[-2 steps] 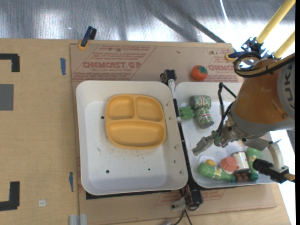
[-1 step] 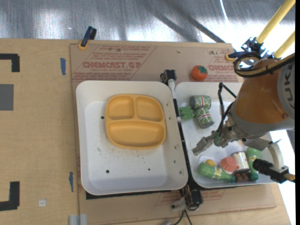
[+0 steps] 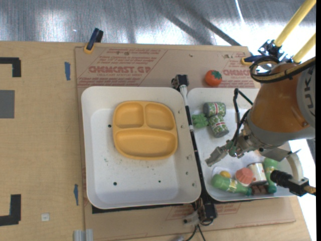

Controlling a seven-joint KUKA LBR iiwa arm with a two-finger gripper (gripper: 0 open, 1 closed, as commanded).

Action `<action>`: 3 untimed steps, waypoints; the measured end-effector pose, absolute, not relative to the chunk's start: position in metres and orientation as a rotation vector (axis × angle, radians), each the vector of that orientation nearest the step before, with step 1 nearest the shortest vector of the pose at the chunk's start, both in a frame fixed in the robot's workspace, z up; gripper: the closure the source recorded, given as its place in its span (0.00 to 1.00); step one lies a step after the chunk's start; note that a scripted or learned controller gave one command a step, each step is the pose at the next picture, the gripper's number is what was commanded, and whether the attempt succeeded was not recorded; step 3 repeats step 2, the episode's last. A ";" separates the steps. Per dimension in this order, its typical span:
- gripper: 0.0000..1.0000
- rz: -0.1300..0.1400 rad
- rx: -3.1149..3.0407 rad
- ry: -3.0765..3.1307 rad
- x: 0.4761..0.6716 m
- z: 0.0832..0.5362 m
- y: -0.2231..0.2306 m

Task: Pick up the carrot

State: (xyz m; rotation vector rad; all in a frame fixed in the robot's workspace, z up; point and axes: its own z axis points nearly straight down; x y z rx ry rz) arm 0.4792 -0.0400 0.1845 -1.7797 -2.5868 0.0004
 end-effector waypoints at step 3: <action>0.00 0.000 -1.780 -2.587 0.479 0.184 -0.040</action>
